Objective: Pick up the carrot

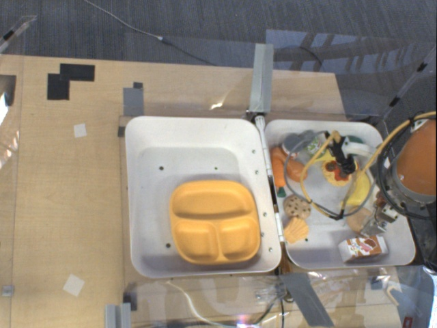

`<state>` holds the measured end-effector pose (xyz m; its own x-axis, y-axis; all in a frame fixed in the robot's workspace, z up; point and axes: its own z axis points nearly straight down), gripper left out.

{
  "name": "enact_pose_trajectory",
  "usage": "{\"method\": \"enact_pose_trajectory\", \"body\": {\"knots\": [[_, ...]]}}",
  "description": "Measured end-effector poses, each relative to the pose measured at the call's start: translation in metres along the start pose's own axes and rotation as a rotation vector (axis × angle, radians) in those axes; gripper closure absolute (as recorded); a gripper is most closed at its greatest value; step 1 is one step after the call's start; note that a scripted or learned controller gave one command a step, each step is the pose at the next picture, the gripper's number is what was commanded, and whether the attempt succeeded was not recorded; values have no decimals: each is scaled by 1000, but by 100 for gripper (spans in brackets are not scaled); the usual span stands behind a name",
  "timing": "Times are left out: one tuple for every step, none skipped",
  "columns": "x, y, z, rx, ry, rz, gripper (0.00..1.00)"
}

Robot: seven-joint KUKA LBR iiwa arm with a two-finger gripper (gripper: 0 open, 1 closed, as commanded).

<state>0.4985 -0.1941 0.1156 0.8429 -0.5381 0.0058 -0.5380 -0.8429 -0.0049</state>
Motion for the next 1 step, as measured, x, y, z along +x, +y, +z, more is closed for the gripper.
{"method": "enact_pose_trajectory", "body": {"knots": [[47, -16, 13, -1, 15, -229, 100]]}}
